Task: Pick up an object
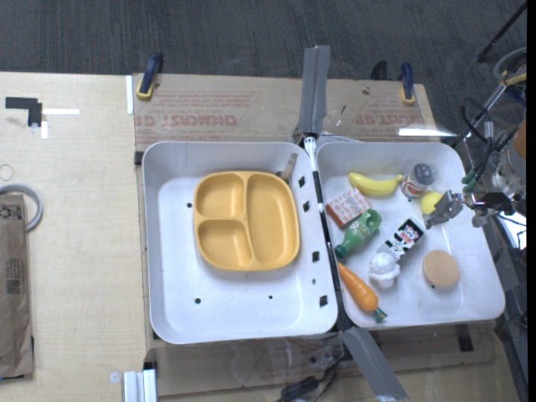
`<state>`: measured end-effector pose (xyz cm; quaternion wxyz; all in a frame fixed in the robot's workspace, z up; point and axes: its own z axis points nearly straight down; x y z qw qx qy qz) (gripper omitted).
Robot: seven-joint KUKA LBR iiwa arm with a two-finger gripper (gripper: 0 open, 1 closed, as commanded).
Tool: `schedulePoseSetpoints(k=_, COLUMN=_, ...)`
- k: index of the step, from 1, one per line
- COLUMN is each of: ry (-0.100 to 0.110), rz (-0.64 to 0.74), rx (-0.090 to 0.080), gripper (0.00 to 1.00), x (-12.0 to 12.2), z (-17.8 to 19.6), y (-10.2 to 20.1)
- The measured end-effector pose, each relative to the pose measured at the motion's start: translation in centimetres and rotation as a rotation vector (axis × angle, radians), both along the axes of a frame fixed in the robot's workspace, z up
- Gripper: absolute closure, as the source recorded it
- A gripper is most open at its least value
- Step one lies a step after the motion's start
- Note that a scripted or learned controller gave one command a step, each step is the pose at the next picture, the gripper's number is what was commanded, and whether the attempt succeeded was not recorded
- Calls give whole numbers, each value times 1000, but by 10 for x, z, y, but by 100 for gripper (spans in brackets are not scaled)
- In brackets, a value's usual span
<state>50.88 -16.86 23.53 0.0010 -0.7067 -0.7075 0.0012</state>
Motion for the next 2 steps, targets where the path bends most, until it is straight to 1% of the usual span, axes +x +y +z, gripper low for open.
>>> schedulePoseSetpoints(k=1, ry=-1, rz=228, rx=1, gripper=0, x=12, z=-85, y=-22)
schedulePoseSetpoints(k=2, ry=-25, rz=87, rx=-4, gripper=0, x=73, z=-129, y=-27)
